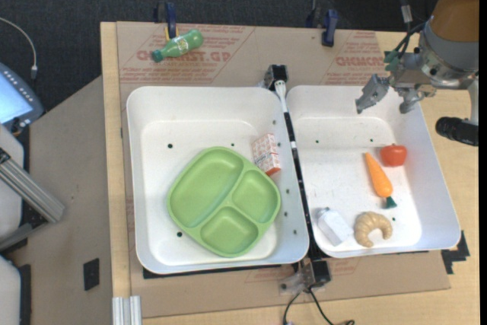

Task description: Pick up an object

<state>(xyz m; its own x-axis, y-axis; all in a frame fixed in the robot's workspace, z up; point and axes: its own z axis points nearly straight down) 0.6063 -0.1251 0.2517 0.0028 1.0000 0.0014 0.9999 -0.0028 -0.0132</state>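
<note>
We log the two-finger metal gripper (389, 97) hanging over the far end of the right white bin (335, 106), its two grey fingers (370, 95) spread apart with nothing between them.

Candidate objects lie nearer the camera than the jaws, all on that bin's floor. The red tomato-like toy (393, 155) sits closest, almost straight below the gripper in the view. Just beside it lies the orange plastic carrot (378, 176), long axis running from the tomato toward the near rim, green tip at the near end. Farther on, the tan croissant toy (372, 227) and a small pale rounded block (332, 224) rest near the front edge. We judge the tomato or carrot the shortest reach; for the carrot the jaws should close across its narrow width.

The left white bin (144, 164) holds a green three-compartment plastic tray (224, 201) and a small red-and-white carton (266, 154), print unreadable. A green bottle (176, 46) lies on the cardboard sheet (228, 57), whose red lettering is only partly legible.
</note>
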